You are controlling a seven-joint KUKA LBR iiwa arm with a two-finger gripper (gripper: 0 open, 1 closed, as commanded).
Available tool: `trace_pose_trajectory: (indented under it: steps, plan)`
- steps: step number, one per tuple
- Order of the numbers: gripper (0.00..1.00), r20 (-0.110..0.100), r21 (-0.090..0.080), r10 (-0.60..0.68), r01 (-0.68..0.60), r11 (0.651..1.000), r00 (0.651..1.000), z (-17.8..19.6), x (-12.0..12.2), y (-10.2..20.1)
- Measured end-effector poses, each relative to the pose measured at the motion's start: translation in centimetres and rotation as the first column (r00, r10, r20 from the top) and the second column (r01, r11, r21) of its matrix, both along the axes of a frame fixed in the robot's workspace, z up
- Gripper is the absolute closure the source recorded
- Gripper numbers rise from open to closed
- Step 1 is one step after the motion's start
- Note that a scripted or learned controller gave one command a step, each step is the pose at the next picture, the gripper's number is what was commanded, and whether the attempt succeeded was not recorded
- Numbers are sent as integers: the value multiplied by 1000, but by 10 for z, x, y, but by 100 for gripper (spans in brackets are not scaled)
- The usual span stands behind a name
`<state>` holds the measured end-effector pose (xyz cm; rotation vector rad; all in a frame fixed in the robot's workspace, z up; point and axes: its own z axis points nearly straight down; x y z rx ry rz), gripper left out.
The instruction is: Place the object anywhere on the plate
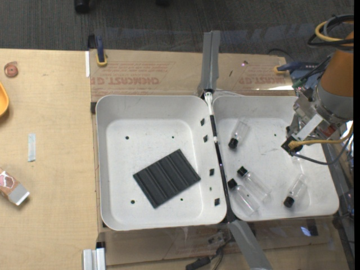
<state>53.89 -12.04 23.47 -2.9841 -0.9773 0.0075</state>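
A dark ribbed plate (167,178) lies in the left bin (112,111). Four black-capped vials (238,134) lie in the right bin (264,108), the arm (336,86) at three o'clock.

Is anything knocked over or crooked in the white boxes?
Yes. Four little clear bottles lie tipped on their sides in the right box, pointing different ways. The dark plate in the left box sits crooked.
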Motion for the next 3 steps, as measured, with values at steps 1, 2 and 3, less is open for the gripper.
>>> trace_pose_trajectory:
  steps: [1, 2, 3]
  plan:
    - [100, 1, -1, 73, -73, 997, 997, 19, 14, 69]
    - [100, 0, -2, -88, 88, 996, 996, 7, 20, 121]
    - [100, 3, -3, -272, 272, 962, 962, 53, 11, 191]
